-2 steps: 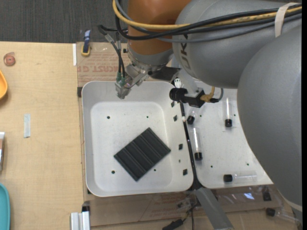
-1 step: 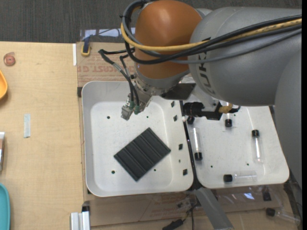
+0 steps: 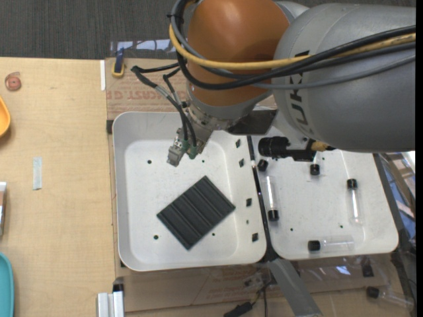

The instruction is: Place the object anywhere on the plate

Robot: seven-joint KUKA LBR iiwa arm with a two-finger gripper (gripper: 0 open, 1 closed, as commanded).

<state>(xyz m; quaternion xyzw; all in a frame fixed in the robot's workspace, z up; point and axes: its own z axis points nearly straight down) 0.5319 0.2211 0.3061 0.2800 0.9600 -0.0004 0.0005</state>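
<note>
Matt ribbed black plate (image 3: pixel 196 212) in smooth white plastic bin (image 3: pixel 132 243).

Slanted overhead view, seemingly close above both bins (image 3: pixel 125 197).

The grey arm (image 3: pixel 344 71) reaches in from the right, its gripper (image 3: pixel 180 152) hanging over the left bin (image 3: pixel 125 197). Below it, a dark ribbed plate (image 3: pixel 196 212) lies tilted on the bin floor, apart from the gripper.

Bright, even overhead light; soft shadows, sheen on the arm (image 3: pixel 344 65), sharp focus.
</note>
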